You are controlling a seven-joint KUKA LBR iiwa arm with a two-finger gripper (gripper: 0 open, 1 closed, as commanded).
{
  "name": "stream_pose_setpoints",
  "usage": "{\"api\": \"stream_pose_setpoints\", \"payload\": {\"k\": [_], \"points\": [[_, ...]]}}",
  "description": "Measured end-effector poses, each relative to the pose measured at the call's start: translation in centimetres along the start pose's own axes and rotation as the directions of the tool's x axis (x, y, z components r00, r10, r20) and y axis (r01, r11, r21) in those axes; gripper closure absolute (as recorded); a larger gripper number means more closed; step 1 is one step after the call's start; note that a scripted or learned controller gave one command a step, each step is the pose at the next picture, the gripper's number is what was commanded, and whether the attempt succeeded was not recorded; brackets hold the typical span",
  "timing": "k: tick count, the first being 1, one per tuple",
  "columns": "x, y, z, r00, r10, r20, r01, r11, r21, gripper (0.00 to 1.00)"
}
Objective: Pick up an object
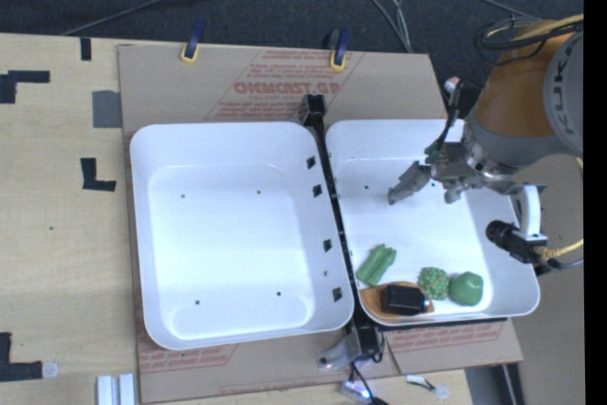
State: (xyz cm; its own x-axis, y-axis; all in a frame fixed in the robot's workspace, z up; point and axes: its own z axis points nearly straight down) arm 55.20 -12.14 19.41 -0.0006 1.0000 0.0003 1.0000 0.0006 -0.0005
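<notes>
Several small objects lie along the front of the right bin (398, 142): an elongated green piece (377, 264), a black item (404, 299) resting on an orange-brown dish (377, 303), a bumpy green ball (433, 281) and a smooth green round piece (466, 287). My gripper (427, 191) hovers over the middle of the right bin, behind these objects and apart from them. Its fingers are spread open, with one grey finger (406, 186) pointing left, and nothing sits between them.
The left bin (152, 156) adjoins the right one, separated by a black divider (324, 194). Both stand on a cardboard sheet (275, 81) held by clamps at the back. The arm's orange band (512, 90) and a black cable fitting (512, 242) overhang the right bin's right side.
</notes>
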Motion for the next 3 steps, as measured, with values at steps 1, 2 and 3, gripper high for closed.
{"api": "stream_pose_setpoints", "payload": {"k": [1,2,3], "points": [[0.1,-3.8,8.3,0.997,0.080,0.000,-0.080,0.997,0.008,0.00],[-2.0,2.0,10.6,1.000,0.000,0.000,0.000,1.000,0.001,0.00],[-4.7,10.9,10.6,1.000,0.000,0.001,0.000,1.000,-0.001,0.00]]}}
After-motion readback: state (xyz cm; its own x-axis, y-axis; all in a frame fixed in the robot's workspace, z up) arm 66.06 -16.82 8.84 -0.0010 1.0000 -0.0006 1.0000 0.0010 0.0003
